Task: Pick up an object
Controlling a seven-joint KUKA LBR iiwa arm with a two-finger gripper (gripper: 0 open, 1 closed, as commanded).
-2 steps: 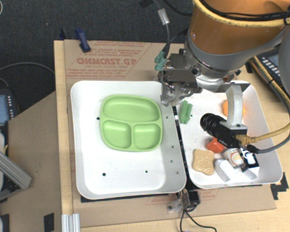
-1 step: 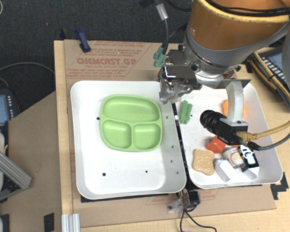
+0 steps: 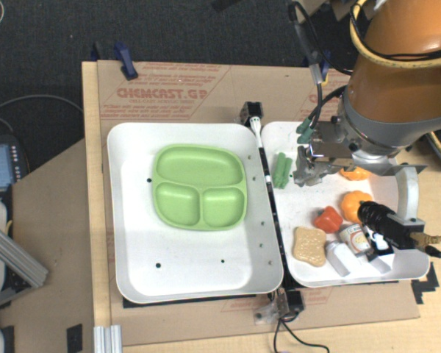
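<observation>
Nearest the lens stood the arm, grey with an orange band, reaching in over the worktop. The left bin held a green divided plate. The right bin held the loose items: a tan slice, an orange ball and a red piece, clustered close together toward the near side. A green bar lay apart from them along that bin's left wall. The claw hung low just beside the bar, on its right; whether it was spread or pressed together could not be told, and nothing was seen pinched in it. The bar appeared the likeliest target, being the closest item and free of neighbours. A sound grasp would probably require shifting the claw left until centred over the bar, closing across its narrow width, and keeping clear of the bin wall, which left little room on that side.
</observation>
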